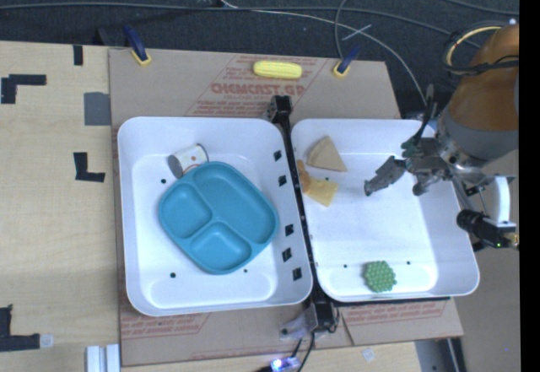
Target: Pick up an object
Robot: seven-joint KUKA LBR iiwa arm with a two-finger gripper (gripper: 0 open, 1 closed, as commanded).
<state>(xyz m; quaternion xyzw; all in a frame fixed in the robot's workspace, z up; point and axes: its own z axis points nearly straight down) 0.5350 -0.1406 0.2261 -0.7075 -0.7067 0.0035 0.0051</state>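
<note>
Arm: we see the grey arm (481,121) coming in from 3 o'clock, its wrist over the right edge of the right bin (396,227).
Gripper: the gripper (401,179) hangs over bare white floor in the upper right part of that bin; we read its two dark fingers as spread apart, with nothing between them.
Candidates, right bin: a tan wedge (326,154) lies at about 10 o'clock from the gripper, a flat yellow-tan piece (317,187) lies near the divider at 9 o'clock, just beside the wedge, and a bumpy green ball (379,276) sits near the front wall at 6 o'clock, well apart from the fingers.
Left bin: the left bin (143,218) holds a blue sectioned plate (218,216); a small white cup (187,161) on its side lies just at the plate's 11 o'clock corner.
Outside the bins: a yellow corn-like toy (277,69) rests on the cardboard at 12 o'clock.
Progress: we judge the pick not yet made; choosing a target, descending, closing and lifting are all left.
Hard to tell: we cannot say how high the fingertips are above the floor, nor whether the wedge and the flat piece touch. The arm's upper part is cut off at the frame's right.
</note>
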